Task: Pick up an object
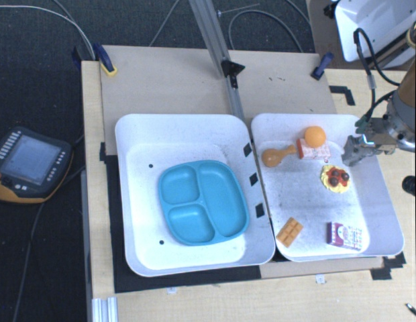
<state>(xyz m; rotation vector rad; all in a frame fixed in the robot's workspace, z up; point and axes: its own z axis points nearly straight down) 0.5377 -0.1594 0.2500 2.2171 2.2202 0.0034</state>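
Two white bins side by side on the bench. Left bin [137,180] holds a blue divided tray [202,201], biggest item. Right bin [382,213] has the small stuff. Arm [402,113] comes in from the right, gripper [357,149] low over the right bin's upper right edge; can't tell its state from here, nothing visibly held. Just left of the gripper: pink-white block [317,151] with an orange ball [315,136] touching it above. Purple carton [344,235] well below the gripper. Yellow tart with berries [335,178] just below-left, nearest pick. Brown wooden spoon-like piece [277,156] further left. Tan cracker [289,231] near the front edge.
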